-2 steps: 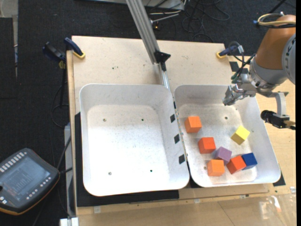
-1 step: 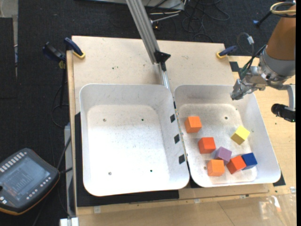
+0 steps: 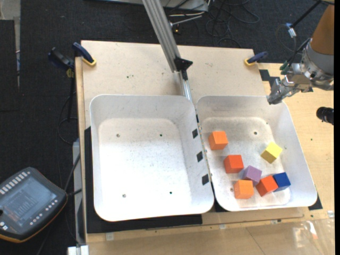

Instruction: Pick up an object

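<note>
The right bin (image 3: 228, 110) holds several small cubes: an orange one (image 3: 218, 140) near its middle, a red-orange one (image 3: 233, 163), a yellow one (image 3: 271, 153), a purple one (image 3: 252, 173), another orange one (image 3: 244, 188), a red one (image 3: 266, 185) and a blue one (image 3: 281, 180). My gripper (image 3: 277, 95) hangs over the bin's far right corner, well away from the cubes. I see nothing held in it.
The left bin (image 3: 106, 142) sits beside the right one. A slanted metal pole (image 3: 162, 28) crosses the back of the bench. Blue-and-yellow clamps (image 3: 85, 54) (image 3: 256, 58) grip the board's far corners. A teach pendant (image 3: 26, 203) lies at lower left.
</note>
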Action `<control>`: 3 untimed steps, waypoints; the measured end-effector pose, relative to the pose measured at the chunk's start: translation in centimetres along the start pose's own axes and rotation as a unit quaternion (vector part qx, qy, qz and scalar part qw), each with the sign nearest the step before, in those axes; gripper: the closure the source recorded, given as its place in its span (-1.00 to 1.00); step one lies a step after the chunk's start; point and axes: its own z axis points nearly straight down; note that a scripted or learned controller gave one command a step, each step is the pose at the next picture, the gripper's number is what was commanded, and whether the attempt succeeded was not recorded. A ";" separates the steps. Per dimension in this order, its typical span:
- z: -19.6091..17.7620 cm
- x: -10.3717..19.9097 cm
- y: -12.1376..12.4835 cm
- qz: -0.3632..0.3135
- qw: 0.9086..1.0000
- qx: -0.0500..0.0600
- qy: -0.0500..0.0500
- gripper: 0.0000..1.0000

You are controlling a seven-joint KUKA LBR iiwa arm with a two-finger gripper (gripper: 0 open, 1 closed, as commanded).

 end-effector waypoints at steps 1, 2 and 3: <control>-0.5 4.4 -1.3 -0.002 1.000 0.003 0.002 1.00; -1.1 9.8 -2.5 -0.003 1.000 0.003 0.002 1.00; -1.5 14.8 -4.0 -0.003 1.000 0.004 0.002 1.00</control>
